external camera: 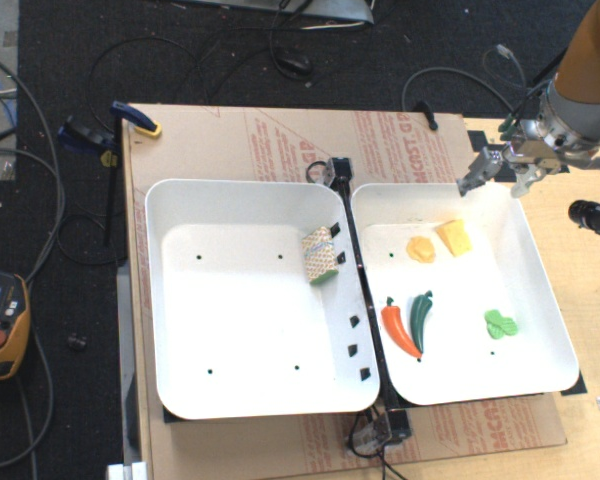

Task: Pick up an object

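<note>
We see jaws (497,179) spread, gripping nothing, hovering over far right corner of right bin (540,268). Closest pick imo: yellow block (454,237), sitting near-left of jaws, orange lump (421,249) just beside it. Red pepper (401,330) and green pepper (420,319) lie nearer us.

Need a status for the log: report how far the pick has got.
Done: nothing lifted; the gripper hangs open above the right bin's top rim, with nothing between its fingers. In hand: no object yet. Left: descend, grasp, lift. The yellow block, orange piece, two peppers and green piece lie in that bin.
</note>
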Available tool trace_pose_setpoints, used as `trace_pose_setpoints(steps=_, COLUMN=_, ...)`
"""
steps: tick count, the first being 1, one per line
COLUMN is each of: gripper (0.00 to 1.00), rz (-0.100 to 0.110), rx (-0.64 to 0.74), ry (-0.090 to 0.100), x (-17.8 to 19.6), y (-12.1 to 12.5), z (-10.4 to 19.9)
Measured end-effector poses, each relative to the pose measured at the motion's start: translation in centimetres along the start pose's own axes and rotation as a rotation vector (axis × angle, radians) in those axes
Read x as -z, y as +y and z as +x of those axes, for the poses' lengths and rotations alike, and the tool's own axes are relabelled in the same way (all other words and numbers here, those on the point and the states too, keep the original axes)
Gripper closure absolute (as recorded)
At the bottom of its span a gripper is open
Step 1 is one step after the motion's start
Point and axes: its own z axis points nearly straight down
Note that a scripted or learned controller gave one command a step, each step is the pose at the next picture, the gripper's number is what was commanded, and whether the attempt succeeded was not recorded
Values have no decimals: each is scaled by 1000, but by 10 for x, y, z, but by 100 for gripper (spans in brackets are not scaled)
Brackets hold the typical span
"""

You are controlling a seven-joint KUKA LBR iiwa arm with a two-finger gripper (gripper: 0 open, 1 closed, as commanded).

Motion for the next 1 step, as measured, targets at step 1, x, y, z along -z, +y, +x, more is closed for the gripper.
trace_pose_setpoints(steps=1, gripper=0, rz=8, rx=-44, ry=1, x=-82, y=7, z=-9)
